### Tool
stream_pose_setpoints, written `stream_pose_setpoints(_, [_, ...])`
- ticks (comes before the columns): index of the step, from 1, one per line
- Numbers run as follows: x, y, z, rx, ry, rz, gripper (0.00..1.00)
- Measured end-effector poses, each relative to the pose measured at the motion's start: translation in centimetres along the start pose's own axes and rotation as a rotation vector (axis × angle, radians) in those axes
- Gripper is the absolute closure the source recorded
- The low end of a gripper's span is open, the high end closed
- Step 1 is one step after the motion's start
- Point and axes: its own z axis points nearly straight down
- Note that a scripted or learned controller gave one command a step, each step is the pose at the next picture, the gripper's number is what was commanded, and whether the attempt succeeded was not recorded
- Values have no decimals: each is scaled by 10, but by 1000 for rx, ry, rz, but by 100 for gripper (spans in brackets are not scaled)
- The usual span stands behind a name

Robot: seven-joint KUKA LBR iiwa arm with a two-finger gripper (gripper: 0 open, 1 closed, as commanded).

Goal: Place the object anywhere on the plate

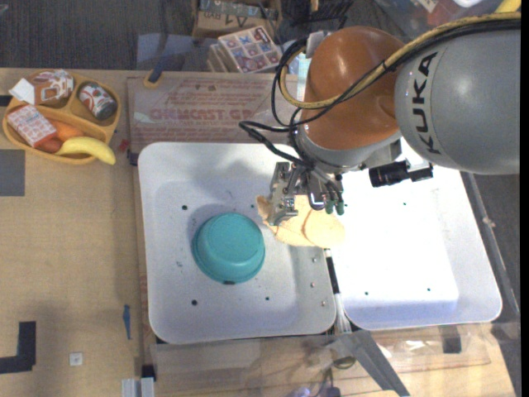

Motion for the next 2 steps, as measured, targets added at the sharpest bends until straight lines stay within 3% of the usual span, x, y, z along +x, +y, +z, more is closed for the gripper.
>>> stream_pose_setpoints(1, [24,46,-8,0,1,-3,100])
stream_pose_setpoints(2, [23,46,-8,0,1,-2,0])
